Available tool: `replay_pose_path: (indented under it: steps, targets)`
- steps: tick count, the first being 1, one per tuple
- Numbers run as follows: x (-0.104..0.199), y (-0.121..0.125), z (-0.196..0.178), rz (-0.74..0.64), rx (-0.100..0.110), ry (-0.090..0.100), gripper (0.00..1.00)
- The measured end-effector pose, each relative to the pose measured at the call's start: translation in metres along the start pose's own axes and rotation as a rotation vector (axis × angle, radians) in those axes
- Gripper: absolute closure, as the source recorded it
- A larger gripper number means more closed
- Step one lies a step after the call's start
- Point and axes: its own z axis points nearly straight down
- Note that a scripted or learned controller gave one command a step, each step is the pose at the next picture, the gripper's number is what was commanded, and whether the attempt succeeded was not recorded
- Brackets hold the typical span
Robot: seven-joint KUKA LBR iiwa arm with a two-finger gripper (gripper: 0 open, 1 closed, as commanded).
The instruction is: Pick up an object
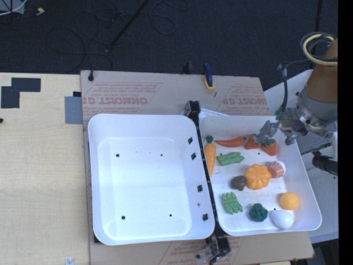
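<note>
Fingers point(268, 130): apart or together cannot be told; poised over small red plastic strawberry point(268, 146) in right-hand shallow white bin point(309, 203). Long red plastic chilli point(230, 142) just beside; orange plastic pumpkin point(258, 176) nearby.

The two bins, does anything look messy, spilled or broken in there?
Nothing stands out. The toy foods, like the carrot, pumpkin and white egg, all lie inside the right bin, none spilled or broken. The gripper sits near the strawberry.
</note>
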Motion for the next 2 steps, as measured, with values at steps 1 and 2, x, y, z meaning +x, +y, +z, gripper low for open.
replay_pose_path:
  steps: [1, 2]
  targets:
    - [0.024, 0.033, 0.127, -0.001, 0.002, 0.001, 0.0]
    - [0.023, 0.034, 0.112, -0.002, 0.002, 0.001, 1.0]
